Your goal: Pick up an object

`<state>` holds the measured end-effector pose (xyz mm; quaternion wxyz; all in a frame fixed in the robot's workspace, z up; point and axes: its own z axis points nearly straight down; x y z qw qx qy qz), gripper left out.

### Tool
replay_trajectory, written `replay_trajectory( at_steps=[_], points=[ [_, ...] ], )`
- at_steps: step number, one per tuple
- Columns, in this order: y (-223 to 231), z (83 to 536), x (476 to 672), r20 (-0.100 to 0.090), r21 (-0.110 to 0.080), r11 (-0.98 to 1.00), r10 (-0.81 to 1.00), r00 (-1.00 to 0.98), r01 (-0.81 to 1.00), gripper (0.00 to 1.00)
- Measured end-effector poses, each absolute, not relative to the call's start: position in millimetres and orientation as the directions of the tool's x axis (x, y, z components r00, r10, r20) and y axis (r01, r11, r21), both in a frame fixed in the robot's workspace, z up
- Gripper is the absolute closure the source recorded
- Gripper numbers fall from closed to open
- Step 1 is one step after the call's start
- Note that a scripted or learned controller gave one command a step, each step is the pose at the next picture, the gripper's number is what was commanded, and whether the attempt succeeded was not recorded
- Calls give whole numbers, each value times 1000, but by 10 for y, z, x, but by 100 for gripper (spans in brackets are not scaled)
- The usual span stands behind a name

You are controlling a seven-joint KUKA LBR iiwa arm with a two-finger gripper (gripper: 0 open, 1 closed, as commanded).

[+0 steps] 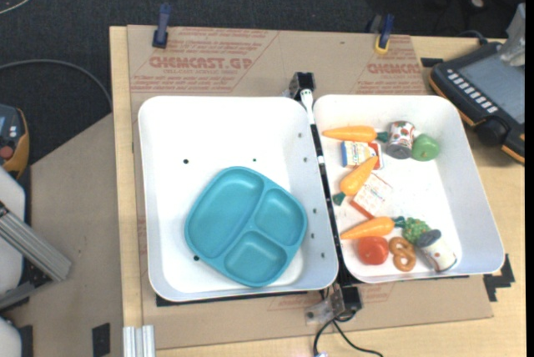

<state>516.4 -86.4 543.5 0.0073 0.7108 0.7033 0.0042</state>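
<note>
Just toy food [371,180] untouched in right bin [467,180].

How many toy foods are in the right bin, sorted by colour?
Orange: 4, namely three carrots and a pretzel
Red: 1, a tomato
Green: 2, an apple and broccoli
Total: 7

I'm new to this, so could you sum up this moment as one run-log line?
left bin: blue divided plate | right bin: toy carrots, tomato, green apple, pretzel | pick: not yet begun
</note>
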Motion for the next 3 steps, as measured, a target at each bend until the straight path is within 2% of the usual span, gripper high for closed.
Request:
replay_trajectory(
  at_steps=[1,2,3],
  points=[
    [-1139,2958,5474,2,-16,-3,1000,3,1000,100],
    [-740,4306,5197,-1,14,5,1000,-5,1000,100],
    [-1253,5397,4774,-4,16,-6,1000,6,1000,100]
  ],
)
